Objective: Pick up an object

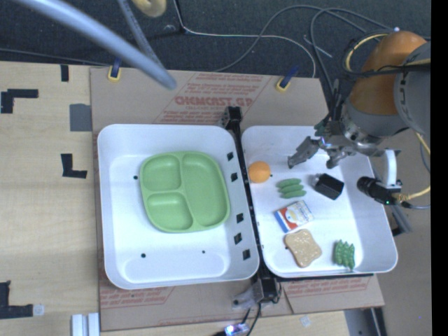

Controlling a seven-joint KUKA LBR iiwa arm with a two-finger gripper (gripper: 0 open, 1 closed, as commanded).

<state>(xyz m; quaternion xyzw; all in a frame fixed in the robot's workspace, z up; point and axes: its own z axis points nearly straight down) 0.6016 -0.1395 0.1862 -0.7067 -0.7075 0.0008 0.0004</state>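
Note:
My gripper [315, 155] hangs over the upper part of the right bin [371, 222], its two fingers spread apart with nothing between them. Below it in that bin lie an orange ball [259, 172], a green pea pod [290, 186], a small black block [328, 185], a red, white and blue carton [293, 215], a slice of toast [303, 248] and a green broccoli piece [344, 253]. The black block sits just below and right of the fingertips.
The left bin [119, 208] holds a green divided plate [184, 190]. A black clip rail [241, 187] joins the two bins. Cables [280, 26] run across the dark floor behind the bench. A grey pole [91, 30] crosses the upper left.

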